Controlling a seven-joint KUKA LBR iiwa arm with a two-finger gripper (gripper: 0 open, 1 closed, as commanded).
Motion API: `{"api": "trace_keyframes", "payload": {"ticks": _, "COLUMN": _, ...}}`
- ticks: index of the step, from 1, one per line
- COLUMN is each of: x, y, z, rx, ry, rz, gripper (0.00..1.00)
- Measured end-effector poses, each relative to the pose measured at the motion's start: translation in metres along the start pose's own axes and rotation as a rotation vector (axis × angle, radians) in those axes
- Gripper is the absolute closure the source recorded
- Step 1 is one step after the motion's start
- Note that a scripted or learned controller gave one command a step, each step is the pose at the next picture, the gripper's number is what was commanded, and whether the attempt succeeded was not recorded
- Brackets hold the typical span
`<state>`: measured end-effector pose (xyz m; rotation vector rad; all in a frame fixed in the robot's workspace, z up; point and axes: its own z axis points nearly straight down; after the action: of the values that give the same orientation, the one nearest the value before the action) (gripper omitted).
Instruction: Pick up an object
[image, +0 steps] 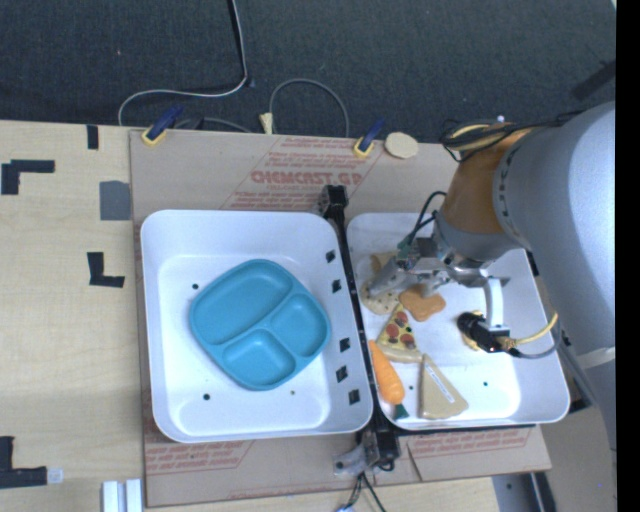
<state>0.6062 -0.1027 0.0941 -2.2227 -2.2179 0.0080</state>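
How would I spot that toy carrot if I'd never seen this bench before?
Find the right-hand white bin, the one under the grey arm. Along its left wall, near the front, lies the carrot: a slim orange stick with a green tip. The pizza slice above it is flat with red dots, and the sandwich wedge beside it is a pale triangle.

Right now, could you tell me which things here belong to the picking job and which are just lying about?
Job:
- tool, low in the right bin
- pizza slice
- carrot
- sandwich wedge
- orange piece

Lying about:
- blue divided plate in the left bin
- clamps and cables on the cardboard
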Motion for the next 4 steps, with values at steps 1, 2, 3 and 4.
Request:
{"api": "trace_keyframes", "payload": {"ticks": 1, "x": 0.0050, "y": 0.0628, "z": 0.0092, "rx": 0.000, "ry": 0.000, "rz": -0.006, "gripper": 0.00}}
{"api": "trace_keyframes", "payload": {"ticks": 2, "x": 0.0063, "y": 0.0620, "z": 0.0083, "rx": -0.004, "ry": -0.003, "rz": -0.002, "gripper": 0.00}}
{"api": "trace_keyframes", "payload": {"ticks": 3, "x": 0.0034, "y": 0.0625, "z": 0.0084, "rx": -0.005, "ry": 0.002, "rz": -0.003, "gripper": 0.00}}
{"api": "trace_keyframes", "payload": {"ticks": 4, "x": 0.0046, "y": 0.0624, "z": 0.0083, "rx": -0.005, "ry": -0.001, "rz": -0.003, "gripper": 0.00}}
